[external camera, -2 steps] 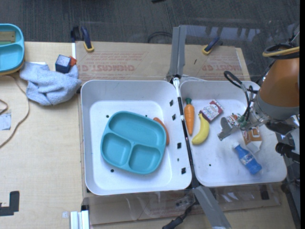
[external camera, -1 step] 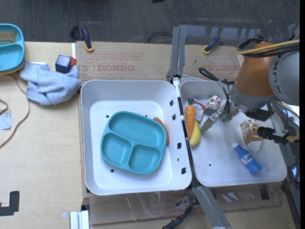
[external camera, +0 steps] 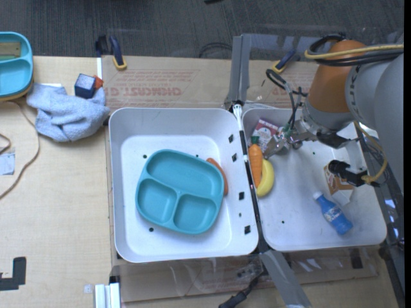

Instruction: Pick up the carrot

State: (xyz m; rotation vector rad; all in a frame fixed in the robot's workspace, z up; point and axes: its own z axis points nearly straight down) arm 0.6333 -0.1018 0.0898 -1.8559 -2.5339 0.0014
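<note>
carrot (external camera: 255,162) – orange | banana (external camera: 265,178) – yellow | plate (external camera: 180,192) – light blue | both bins (external camera: 122,191) white | bottle (external camera: 333,213) blue | cloth (external camera: 67,113), upper left, grey-blue | arm (external camera: 337,76) grey, orange band

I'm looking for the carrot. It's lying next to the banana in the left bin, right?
Not quite. The camera view shows the carrot lying next to the banana in the right bin, against its left wall, not in the left bin.
</note>
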